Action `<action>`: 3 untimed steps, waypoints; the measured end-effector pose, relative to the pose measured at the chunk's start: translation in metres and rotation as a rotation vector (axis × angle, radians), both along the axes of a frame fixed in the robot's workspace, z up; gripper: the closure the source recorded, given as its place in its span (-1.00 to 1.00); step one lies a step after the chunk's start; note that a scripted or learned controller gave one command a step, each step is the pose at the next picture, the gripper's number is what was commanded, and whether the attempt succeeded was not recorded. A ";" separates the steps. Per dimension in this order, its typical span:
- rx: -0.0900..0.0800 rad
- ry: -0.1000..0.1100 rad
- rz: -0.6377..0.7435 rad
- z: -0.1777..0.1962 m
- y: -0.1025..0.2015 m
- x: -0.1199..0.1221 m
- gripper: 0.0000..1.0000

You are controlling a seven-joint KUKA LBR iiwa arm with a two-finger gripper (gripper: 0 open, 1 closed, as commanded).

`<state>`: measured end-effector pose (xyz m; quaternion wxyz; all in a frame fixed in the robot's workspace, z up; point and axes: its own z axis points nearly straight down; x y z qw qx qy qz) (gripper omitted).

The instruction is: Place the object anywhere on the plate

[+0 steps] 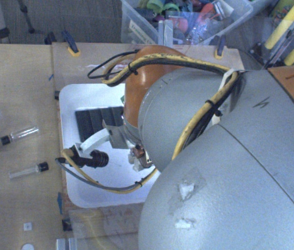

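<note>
**Wooden surface, one white bin under the arm's bulk**

Camera view: pale wooden surface (16, 87) with small clear plastic vials with black caps (24, 134) scattered at the left. A clear plastic crate of coloured toys (188, 9) sits beyond the top edge. The shallow white plastic bin (84, 189) is smooth and matte with rounded corners. The grey arm with its orange band (142, 82) covers the bin's right side, and yellow-and-black cables (110, 187) loop off the wrist.

The pincer (135, 156) is low over the bin, but the wrist and cabling mask it, so I cannot tell whether it is released or clenched.

A flat black ribbed rectangular slab (96, 120) lies in the bin just up-left of the pincer, its long axis running left-right. It is likely the task's thing. Nothing can be seen held. I cannot tell where the plate is.
</note>
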<state>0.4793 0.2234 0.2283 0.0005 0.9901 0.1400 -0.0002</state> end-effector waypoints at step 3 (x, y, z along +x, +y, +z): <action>0.000 0.000 -0.083 0.045 0.000 0.073 1.00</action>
